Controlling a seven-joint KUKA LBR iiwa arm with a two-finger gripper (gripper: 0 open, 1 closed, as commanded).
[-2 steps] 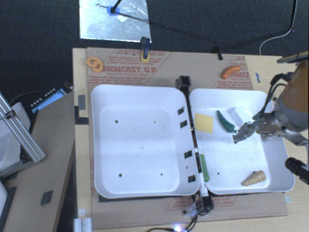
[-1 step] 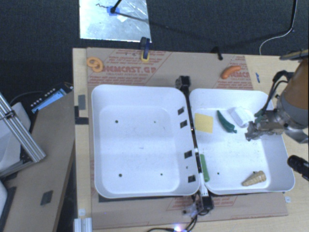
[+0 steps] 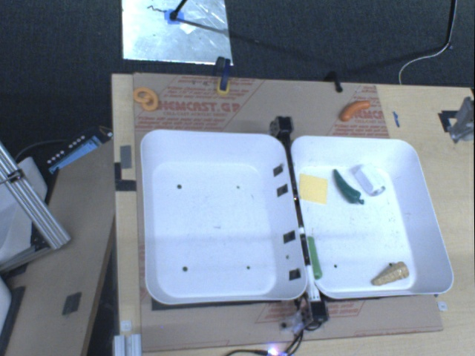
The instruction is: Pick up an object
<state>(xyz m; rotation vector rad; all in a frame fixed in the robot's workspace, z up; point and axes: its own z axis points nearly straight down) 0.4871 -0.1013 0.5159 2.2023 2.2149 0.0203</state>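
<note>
Honestly, the gripper [image 3: 462,119] state is unclear; flat yellow square [image 3: 313,188] near ridged tan cone [image 3: 391,274].

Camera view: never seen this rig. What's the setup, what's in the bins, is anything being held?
This is a single fixed camera above a bench, looking down at a slant. Two shallow white bins sit side by side. The left bin shows just its bare white floor. The right bin holds a yellow square piece, a dark green curved piece, a pale whitish object, a green stick along its left wall, and a tan cone-shaped item near its front right corner. Outside the bins, on the cardboard sheet behind them, lie an orange ring and an orange sausage shape. Nothing has been lifted yet.
</note>
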